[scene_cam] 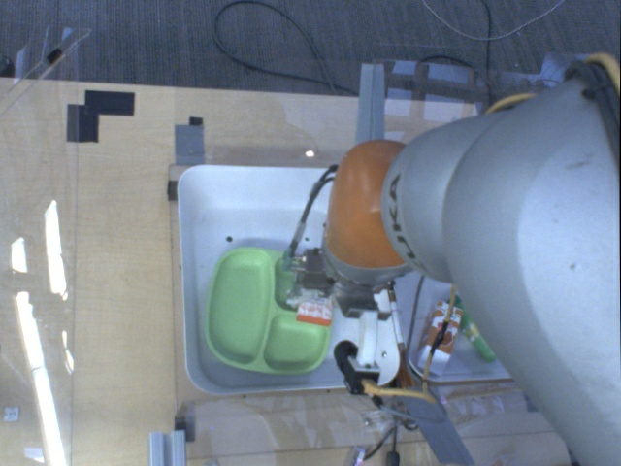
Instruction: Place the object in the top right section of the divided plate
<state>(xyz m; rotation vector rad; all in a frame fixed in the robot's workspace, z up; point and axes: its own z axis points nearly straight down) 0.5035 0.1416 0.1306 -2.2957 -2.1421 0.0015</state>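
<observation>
Your gripper (309, 289) sits over the plate (243, 304), upper right section. A red-white object (314, 312) is just below it, possibly released; I can't tell the grip state. Retreat remains.

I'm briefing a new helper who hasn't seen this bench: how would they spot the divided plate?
Find the left white bin. The plate lies in its lower half, partly under the gripper. It is the only light green thing there, rounded and split into sections.
</observation>
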